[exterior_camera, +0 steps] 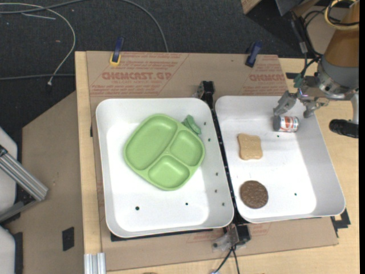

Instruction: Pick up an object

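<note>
green tray (pixel 164 151), cracker (pixel 250 147), cookie (pixel 254 194) nearby

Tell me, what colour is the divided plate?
Light green divided plastic plate, clearest in the camera view.

Cardboard-covered bench (pixel 171 73) bearing two white bins (left bin (pixel 114 153), right bin (pixel 308 170)) side by side

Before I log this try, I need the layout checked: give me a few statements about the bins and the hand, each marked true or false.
1. The green divided plate lies in the left bin. True.
2. The small can lies in the left bin. False: it lies in the right bin, on its side.
3. The hand hangs above the can. True.
4. The round brown patty rests on the plate. False: it is in the right bin, nearer the camera than the tan slice.
</note>
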Controlling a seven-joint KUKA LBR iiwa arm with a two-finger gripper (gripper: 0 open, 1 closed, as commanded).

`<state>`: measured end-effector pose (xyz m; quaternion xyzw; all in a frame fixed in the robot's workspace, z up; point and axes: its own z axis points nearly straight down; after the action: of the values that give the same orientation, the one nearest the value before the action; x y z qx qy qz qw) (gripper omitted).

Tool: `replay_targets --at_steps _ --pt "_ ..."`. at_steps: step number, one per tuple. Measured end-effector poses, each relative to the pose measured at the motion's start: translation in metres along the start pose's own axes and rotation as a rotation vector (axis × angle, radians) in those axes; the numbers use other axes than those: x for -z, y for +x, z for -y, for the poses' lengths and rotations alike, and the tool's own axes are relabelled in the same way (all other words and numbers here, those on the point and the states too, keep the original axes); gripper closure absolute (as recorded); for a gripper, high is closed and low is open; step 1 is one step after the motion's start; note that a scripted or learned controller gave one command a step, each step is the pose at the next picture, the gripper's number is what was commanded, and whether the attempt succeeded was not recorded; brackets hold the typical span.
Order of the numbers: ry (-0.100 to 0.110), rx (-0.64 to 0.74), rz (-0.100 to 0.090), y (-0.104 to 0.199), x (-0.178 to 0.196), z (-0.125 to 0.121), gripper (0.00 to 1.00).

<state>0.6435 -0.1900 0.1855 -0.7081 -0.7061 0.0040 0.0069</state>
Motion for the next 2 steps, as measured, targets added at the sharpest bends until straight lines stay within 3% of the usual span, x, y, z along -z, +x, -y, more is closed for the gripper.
replay_targets --at_steps 1,2 --pt "-0.015 0.003 0.003 0.000 0.009 -0.003 0.00" --pt "-0.010 0.003 0.002 0.002 -0.034 0.000 0.00"
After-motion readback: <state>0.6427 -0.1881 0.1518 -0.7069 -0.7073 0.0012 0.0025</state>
